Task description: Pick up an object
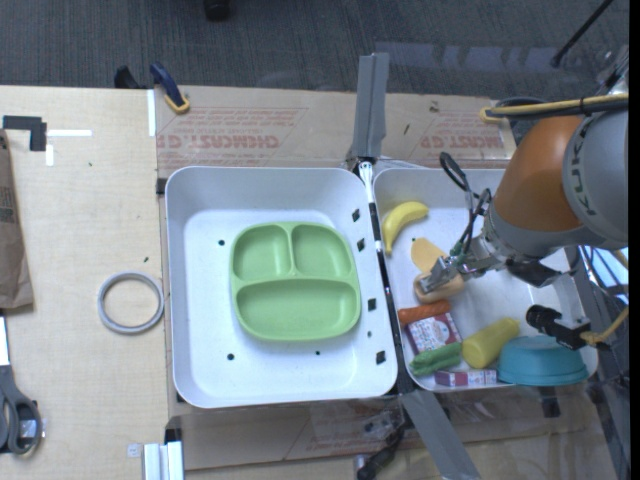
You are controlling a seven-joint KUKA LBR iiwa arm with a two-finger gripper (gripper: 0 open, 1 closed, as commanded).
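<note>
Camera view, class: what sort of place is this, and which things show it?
Probably a robotics lab bench: a grey robot arm reaches over two white bins, one holding a green divided plate, the other toy food like a banana.

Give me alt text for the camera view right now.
The grey and orange arm reaches in from the right, its claw low in the right bin among a banana, a yellow cylinder and a blue bowl. The left bin holds a green divided plate.

Grey arm (600, 173) with a rounded orange band (535, 173) and black cables (462, 183).
</note>
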